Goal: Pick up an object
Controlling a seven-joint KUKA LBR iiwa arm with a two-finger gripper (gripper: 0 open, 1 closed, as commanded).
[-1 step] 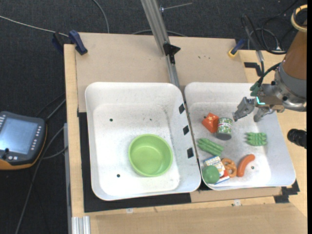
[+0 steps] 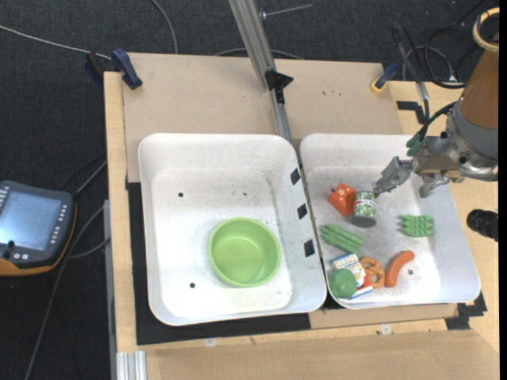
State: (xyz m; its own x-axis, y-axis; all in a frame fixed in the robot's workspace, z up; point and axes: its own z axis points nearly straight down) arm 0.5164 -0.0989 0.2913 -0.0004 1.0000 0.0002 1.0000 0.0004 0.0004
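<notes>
Lower right of frame, right bin (image 2: 463, 279): green round toy (image 2: 343, 283), pretzel (image 2: 372, 272), orange sausage (image 2: 398, 265) along near edge. Green pea pod (image 2: 341, 237) and green ridged piece (image 2: 417, 226) mid-bin. Small can (image 2: 364, 208), green patterned label, text unreadable, touching red toy (image 2: 341, 199) on its left. Gripper (image 2: 412, 178) just right of can, fingers spread, nothing between them. Left bin (image 2: 158, 165): green bowl (image 2: 245, 252).
</notes>
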